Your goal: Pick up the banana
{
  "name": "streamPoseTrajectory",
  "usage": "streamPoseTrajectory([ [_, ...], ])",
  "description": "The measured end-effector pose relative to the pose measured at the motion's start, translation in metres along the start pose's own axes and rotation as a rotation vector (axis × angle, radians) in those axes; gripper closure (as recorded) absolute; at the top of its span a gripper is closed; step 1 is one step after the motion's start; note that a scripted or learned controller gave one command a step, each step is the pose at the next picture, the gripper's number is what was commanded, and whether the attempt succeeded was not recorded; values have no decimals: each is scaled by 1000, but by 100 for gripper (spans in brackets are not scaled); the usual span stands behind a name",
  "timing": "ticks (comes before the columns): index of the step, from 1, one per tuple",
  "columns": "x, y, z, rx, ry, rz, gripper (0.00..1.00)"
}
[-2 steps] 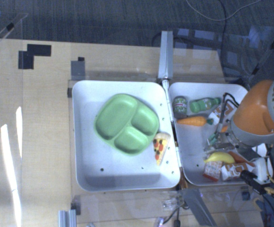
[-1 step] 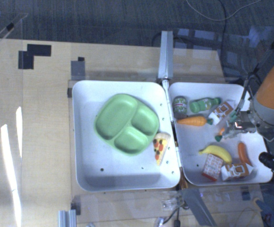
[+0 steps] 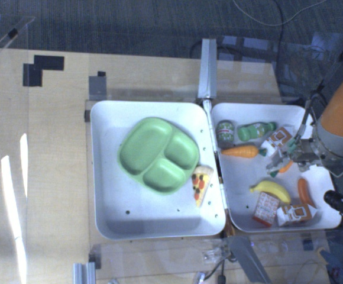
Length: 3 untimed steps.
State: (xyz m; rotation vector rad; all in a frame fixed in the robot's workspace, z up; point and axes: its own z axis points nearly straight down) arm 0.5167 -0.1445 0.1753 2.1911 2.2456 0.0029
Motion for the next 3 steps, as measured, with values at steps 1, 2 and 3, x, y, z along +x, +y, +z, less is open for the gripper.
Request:
streamPoseTrajectory([
  [1,20,-26,87,-9,-1,-166,0],
  [2,21,-22,75,-17,-3,-169,100],
  [3,34,-8,14,-1,0,-224,100],
])
